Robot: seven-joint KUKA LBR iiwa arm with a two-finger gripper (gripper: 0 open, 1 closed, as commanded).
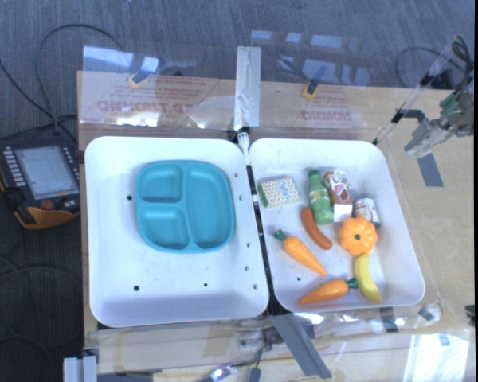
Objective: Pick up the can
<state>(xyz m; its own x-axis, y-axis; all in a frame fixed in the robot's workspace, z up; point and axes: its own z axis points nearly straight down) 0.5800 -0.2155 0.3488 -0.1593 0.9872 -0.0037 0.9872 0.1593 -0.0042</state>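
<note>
You've got two shallow white bins side by side on the bench. The left white bin (103, 237) holds a turquoise plastic plate with three compartments (183, 205), lying flat near the middle.

The right white bin (398, 213) carries all the clutter. Your target, the small can with a red-and-white label (366, 211), lies toward the bin's right side, just above the small orange pumpkin (358, 235) and touching or nearly touching it. Just left of the can is a small red-and-white carton (338, 195), and left of that a green plastic bottle (319, 198) standing close against it. A reddish-orange sausage-shaped piece (316, 228) lies below the bottle. A pale patterned sponge-like block (277, 191) sits near the bin's left wall. Two orange toy carrots: the upper carrot (302, 253) mid-bin, the lower carrot (327, 291) near the front edge. A yellow banana (367, 278) lies below the pumpkin, beside the lower carrot's green end.

The gripper (430, 136) is at the far right, outside the bin, well apart from the can and over the bare bench. It looks small and blurred; you can't tell how the jaws stand. Nothing visible between them.

A black handheld pendant with a screen (36, 181) lies on the floor left of the bench.
</note>
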